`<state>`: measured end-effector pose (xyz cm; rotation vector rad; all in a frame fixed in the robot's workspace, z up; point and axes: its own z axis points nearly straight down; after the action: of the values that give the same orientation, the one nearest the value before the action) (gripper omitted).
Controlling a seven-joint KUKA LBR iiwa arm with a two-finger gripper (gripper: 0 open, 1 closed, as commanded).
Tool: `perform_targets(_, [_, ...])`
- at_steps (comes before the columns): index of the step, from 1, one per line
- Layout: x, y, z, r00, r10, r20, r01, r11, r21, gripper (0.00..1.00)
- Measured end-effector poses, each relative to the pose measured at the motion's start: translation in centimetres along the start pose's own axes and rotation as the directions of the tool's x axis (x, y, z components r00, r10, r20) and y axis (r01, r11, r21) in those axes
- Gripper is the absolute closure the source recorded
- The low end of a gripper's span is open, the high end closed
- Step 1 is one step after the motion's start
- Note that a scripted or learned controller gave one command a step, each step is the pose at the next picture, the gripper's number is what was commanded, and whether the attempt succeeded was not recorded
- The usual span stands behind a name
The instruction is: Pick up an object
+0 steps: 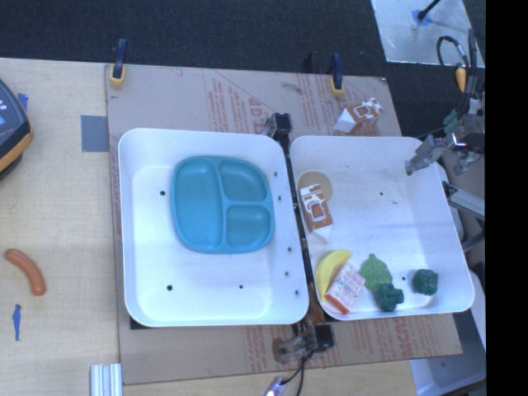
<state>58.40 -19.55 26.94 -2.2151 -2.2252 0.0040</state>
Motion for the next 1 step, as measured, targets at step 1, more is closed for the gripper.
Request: perform_targets(1, [4.08,-7.35,11.03,1.000,-0.001,-0.001,0.001,1.000,0.003,0.00])
